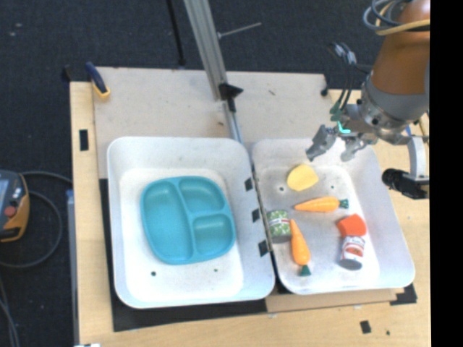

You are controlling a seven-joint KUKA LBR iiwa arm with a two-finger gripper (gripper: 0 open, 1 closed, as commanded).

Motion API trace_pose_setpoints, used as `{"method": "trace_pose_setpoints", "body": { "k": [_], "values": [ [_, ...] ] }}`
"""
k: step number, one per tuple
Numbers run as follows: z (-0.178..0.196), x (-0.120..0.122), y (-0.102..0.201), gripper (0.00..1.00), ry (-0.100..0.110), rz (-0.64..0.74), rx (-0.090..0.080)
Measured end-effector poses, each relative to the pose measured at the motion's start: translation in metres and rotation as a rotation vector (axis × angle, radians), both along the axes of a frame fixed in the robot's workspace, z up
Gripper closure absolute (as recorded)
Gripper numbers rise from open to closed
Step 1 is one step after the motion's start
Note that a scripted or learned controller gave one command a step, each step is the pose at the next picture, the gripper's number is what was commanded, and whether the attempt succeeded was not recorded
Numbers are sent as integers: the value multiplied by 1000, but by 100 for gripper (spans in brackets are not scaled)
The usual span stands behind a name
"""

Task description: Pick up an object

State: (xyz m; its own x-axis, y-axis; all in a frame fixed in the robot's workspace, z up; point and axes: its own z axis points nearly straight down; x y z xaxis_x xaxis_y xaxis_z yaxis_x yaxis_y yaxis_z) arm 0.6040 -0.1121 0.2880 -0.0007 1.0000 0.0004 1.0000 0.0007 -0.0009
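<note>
Two shallow white bins sit side by side on the bench. The left bin (130, 266) holds a teal divided plate (188, 219) with three compartments, lying flat near its middle. The right bin (391, 215) holds five small items: a yellow lemon-shaped toy (302, 177) toward the far side, a toy carrot (319, 205) lying crosswise just in front of it, a second toy carrot (299, 245) lying lengthwise nearer the front, a small green-labelled can (278, 224) touching that carrot's top end by the bin's left wall, and a red-capped bottle (352, 241) on its side toward the right. The gripper (337, 144) hangs over the bin's far edge with its two fingers spread apart and nothing between them. The lemon-shaped toy lies nearest, just in front and slightly left of the fingertips; the other items lie farther toward the front.
</note>
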Motion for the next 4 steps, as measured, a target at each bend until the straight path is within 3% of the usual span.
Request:
{"method": "trace_pose_setpoints", "body": {
  "k": [1, 3, 4],
  "values": [
    [1, 1, 0, 0, -2, 0, 0],
    [-122, -7, -12, 0, 4, -3, -2],
    [-166, -12, -15, 0, -15, -1, -5]
  ]
}}
